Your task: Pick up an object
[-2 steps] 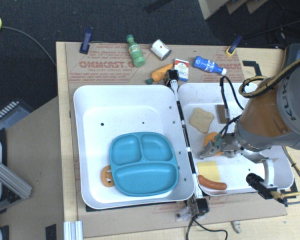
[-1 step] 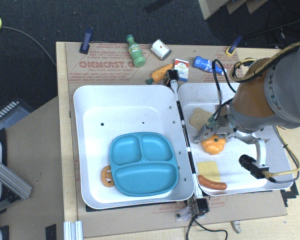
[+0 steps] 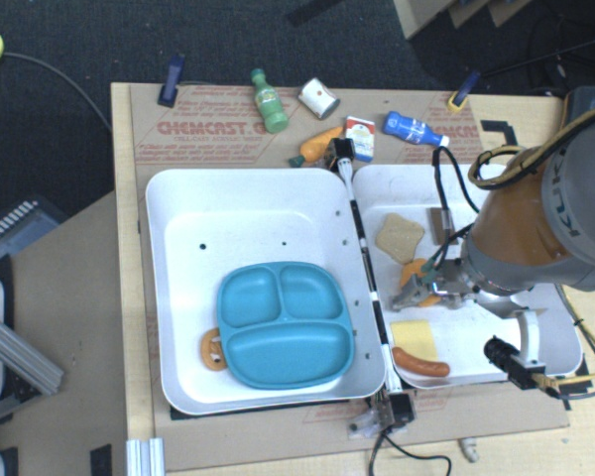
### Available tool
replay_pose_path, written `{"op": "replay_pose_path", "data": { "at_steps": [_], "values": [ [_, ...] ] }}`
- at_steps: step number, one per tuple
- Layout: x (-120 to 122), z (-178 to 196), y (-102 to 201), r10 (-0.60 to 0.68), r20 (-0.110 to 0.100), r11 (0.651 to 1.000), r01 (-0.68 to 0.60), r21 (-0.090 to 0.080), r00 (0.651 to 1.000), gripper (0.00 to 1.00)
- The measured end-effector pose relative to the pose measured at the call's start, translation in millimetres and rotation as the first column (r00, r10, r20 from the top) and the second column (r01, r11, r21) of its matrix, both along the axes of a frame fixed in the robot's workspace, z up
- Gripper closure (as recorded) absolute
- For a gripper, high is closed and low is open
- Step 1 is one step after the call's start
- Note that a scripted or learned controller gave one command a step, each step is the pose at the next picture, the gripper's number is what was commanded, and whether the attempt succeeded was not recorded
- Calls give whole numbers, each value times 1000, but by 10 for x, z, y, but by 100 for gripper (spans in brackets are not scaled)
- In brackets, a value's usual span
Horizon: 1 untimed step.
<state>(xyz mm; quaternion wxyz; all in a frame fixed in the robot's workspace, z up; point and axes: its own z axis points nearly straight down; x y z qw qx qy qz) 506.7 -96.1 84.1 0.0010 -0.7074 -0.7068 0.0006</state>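
Observation:
My gripper [image 3: 419,288] is low in the right bin [image 3: 565,350], near its left wall. An orange piece [image 3: 414,268] lies right at the gripper tip, partly hidden by it; I cannot tell whether it is gripped. A tan bread slice [image 3: 399,236] rests just behind the gripper. In front of it lie a yellow cheese square [image 3: 414,338] and a reddish sausage [image 3: 420,366]. The arm's grey and orange wrist [image 3: 521,231] covers the bin's right half.
The left bin [image 3: 178,216] holds a blue divided plate [image 3: 283,322] and a small brown pretzel [image 3: 212,350]. Behind the bins lie a green bottle [image 3: 270,101], a white can [image 3: 318,97], a blue bottle [image 3: 413,128], a small carton [image 3: 359,138] and clips.

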Motion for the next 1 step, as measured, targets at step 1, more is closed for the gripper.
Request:
{"op": "replay_pose_path", "data": {
  "at_steps": [1],
  "values": [
    [373,4,-18,1,3,1000,-1,-1,1000,0]
  ]
}}
